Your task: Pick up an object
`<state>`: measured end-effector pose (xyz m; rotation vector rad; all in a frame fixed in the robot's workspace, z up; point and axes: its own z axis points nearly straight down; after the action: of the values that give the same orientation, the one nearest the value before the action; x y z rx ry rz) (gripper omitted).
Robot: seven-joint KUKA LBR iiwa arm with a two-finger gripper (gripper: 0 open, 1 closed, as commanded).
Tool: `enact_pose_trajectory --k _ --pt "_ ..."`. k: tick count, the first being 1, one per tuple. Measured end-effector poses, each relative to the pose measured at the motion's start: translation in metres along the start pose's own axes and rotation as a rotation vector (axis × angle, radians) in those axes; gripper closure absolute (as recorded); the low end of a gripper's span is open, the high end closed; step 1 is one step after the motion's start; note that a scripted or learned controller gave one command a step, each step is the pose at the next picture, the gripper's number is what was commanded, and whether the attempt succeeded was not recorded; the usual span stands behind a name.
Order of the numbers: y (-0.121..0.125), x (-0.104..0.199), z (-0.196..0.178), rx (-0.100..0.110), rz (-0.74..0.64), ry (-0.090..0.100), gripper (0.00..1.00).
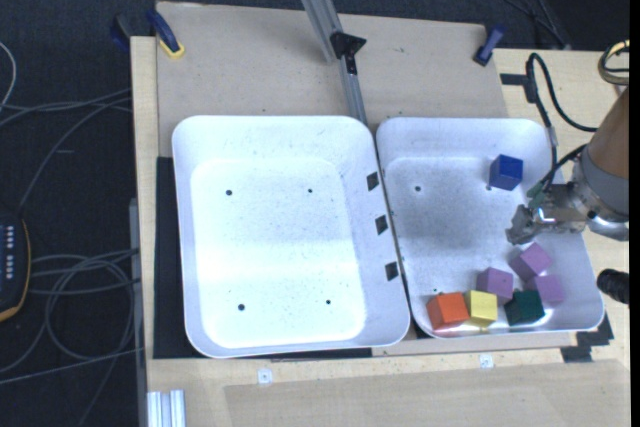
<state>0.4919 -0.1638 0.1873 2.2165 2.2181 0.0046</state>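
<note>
Reaching in from the right, our arm (610,165) has its gripper (528,223) low over the right bin (440,130), close to that bin's right wall. We cannot tell whether the hand is released or clenched: its tip is a small grey blur at this slant, and no block shows between its parts, so we do not claim a hold on anything.

The things we could pick are all in this bin. A blue block (506,171) sits alone toward the upper right, apart from the rest and a little above the gripper. The others crowd the lower right corner: a purple block (534,260) just below the gripper, a second purple block (495,280) beside it, a third purple block (549,289) near the wall, then an orange block (448,309), a yellow block (483,306) and a dark green block (522,308) in a row along the front rim. They likely rest there because the bin's sloped walls let loose pieces slide together.

We judge the nearest target to be the purple block just below the gripper. Its neighbours are tight, which may crowd the approach. The left bin (200,150) holds no blocks.
</note>
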Motion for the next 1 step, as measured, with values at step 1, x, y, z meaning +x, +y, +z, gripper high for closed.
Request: enact_pose_trajectory --k 1 --pt "0.0029 0.0068 -0.0619 -0.003 -0.002 0.0 1.0"
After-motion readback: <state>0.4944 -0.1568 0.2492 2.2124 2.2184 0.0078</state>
